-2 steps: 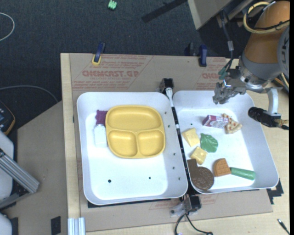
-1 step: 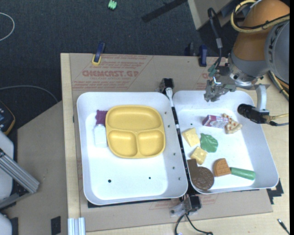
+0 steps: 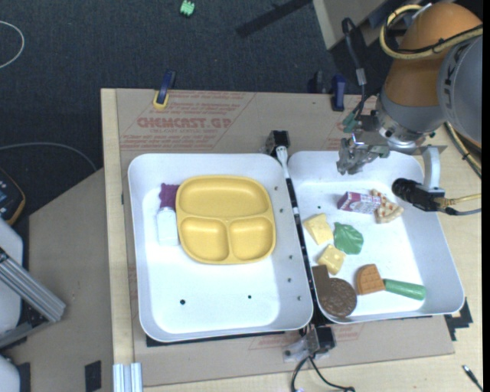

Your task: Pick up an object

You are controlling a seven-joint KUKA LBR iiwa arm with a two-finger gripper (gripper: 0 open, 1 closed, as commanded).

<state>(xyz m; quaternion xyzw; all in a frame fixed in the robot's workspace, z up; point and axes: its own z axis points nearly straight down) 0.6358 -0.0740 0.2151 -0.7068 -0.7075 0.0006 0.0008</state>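
Faintly, bench board (image 3: 184, 122) printed red "CHEMCAST GP".

A flat brown board (image 3: 199, 115) with red printed lettering near its far edge covers the bench top. Two shallow white plastic bins sit on it side by side, the left bin (image 3: 145, 268) and the right bin (image 3: 442, 264), their inner rims touching along a dark seam. A black clip (image 3: 278, 142) sits at the far end of that seam and another black clip (image 3: 321, 337) at the near end. A blue-and-yellow clamp (image 3: 162, 90) grips the board's far edge. Dark grey carpet (image 3: 76, 53) lies beyond the board, with a small green scrap (image 3: 187, 8) on it. A silver aluminium rail (image 3: 31, 289) slants across the lower left.
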